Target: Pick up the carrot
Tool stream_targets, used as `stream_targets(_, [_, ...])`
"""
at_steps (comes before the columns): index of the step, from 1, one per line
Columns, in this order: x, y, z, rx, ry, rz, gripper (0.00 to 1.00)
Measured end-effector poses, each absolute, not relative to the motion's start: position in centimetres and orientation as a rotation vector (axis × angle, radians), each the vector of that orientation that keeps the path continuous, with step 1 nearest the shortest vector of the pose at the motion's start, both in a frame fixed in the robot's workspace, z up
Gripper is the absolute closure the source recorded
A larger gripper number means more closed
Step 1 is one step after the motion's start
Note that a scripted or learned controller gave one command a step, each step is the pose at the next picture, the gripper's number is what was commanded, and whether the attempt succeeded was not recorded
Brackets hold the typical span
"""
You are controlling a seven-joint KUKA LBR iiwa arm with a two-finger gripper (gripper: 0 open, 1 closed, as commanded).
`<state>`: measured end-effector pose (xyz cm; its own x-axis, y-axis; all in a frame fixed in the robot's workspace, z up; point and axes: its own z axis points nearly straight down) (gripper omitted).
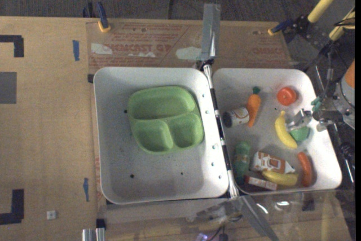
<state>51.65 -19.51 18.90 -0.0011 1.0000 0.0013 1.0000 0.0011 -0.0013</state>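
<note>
The carrot (254, 108) is orange with a green top and lies in the right bin (265, 79), in its upper left part, pointing down toward a small can (239, 116). My gripper (299, 120) hangs over the right side of the same bin, roughly 80 pixels to the right of the carrot and a little lower. It sits between a yellow banana (284, 130) and a green object (302, 134). Nothing of the carrot is near it.
A red round item (287, 95), a green bottle (242, 156), a carton (272, 162), a second banana (280, 178) and a red sausage (305, 168) crowd the right bin. In the left bin (113, 166) rests a green divided plate (165, 118).
</note>
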Motion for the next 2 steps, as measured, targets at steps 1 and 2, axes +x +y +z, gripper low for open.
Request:
stream_targets(1, [57.1, -12.8, 17.3, -2.073, -2.364, -0.002, 0.0])
stream_targets(2, [60.9, -10.4, 12.0, -2.046, -2.41, -0.023, 0.0])
